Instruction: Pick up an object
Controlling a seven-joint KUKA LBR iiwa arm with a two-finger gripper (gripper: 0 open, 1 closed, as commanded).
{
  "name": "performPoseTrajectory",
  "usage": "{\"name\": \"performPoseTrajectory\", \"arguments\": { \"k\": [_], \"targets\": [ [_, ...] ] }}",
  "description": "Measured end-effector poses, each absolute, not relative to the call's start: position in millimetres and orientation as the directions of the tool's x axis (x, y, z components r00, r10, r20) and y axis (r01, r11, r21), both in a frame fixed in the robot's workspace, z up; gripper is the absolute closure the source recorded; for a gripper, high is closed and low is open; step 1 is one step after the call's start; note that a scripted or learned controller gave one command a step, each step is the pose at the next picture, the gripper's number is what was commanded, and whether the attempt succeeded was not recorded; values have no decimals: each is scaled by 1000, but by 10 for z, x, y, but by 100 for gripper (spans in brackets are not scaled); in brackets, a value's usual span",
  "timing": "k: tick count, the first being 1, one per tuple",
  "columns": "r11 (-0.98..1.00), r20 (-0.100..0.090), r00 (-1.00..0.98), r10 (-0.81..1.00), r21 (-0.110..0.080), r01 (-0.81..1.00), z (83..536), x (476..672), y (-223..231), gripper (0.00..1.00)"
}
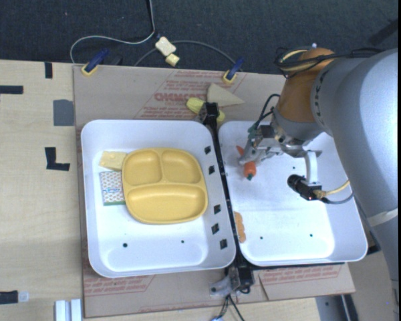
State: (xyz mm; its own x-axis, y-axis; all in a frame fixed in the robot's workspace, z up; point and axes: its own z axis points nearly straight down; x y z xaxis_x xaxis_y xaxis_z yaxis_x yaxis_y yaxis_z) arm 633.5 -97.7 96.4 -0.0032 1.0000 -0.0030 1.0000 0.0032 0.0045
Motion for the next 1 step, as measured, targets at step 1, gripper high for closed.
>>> {"name": "performPoseTrajectory", "arguments": {
  "k": [1],
  "targets": [
    [7,3,-7,1000,3,1000,1895,5979,-286,100]
  ]
}}
